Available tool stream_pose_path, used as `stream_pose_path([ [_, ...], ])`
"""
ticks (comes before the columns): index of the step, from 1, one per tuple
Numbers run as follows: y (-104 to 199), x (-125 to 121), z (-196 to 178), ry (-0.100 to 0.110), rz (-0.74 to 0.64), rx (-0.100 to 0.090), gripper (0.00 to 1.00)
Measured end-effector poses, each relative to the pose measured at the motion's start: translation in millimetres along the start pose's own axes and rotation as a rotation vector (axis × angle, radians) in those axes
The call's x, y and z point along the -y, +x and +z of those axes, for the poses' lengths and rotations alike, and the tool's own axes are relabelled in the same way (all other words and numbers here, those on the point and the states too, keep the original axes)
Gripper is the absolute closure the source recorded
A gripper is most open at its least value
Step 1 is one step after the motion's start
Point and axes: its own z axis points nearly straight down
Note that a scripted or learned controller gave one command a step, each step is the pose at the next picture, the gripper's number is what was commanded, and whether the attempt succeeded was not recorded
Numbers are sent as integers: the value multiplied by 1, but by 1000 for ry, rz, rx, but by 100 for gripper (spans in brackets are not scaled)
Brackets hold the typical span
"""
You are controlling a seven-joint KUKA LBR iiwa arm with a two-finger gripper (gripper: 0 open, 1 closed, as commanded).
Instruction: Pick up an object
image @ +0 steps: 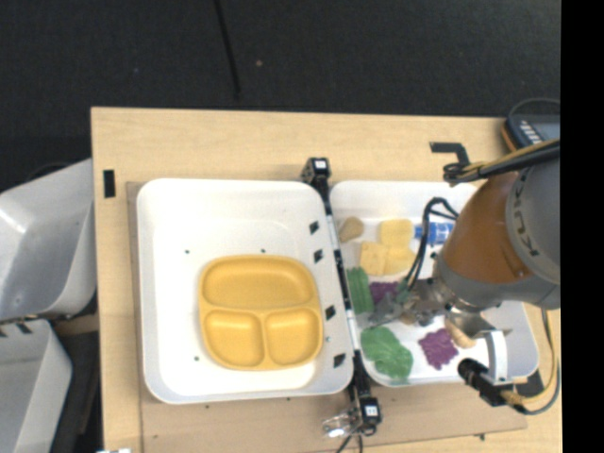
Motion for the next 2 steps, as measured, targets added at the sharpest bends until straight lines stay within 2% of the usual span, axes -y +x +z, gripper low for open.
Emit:
stream_pose_path([
  [1,11,-9,7,-5,3,5,0],
  [2,-23,-60,-1,-5,0,3,0],
])
